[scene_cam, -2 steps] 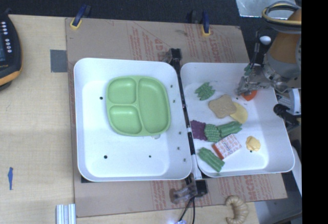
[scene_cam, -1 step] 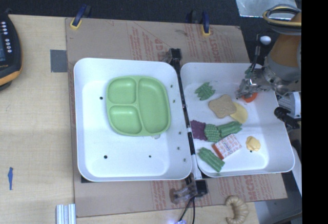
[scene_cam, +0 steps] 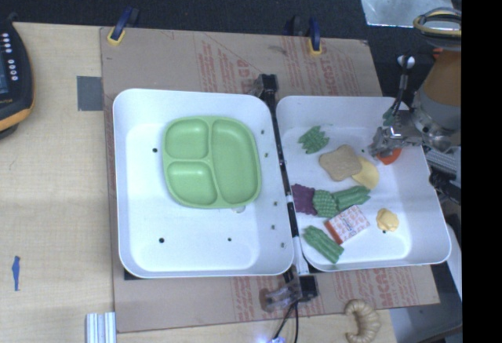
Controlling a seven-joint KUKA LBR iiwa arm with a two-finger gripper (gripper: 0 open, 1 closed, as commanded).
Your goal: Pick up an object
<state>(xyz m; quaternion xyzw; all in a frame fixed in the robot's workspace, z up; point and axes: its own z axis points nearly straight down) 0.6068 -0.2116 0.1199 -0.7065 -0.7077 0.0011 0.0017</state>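
A large sheet of brown cardboard (scene_cam: 329,67) covers the bench, printed with faint red lettering too washed out to read, and clamped at its far edge by blue and yellow clips (scene_cam: 314,37). On it sit two white bins side by side. The left bin (scene_cam: 141,247) holds a pale green divided plate (scene_cam: 212,162) with three compartments, all bare. The right bin (scene_cam: 420,239) holds the small objects: a tan bread-shaped slice (scene_cam: 340,162) near the middle, a yellow piece (scene_cam: 366,174) touching its right edge, a green leafy piece (scene_cam: 314,139) toward the far left, green pieces (scene_cam: 342,198) in a row beside a purple one (scene_cam: 302,198), another green piece (scene_cam: 322,243) at the near edge, a small yellow lump (scene_cam: 387,219), and a red-and-white packet (scene_cam: 347,224) whose print is too small to read. The gripper (scene_cam: 386,144) sits low over the bin's far right part, just above a small orange-red item (scene_cam: 391,153); whether it is clenched or released, I cannot tell.
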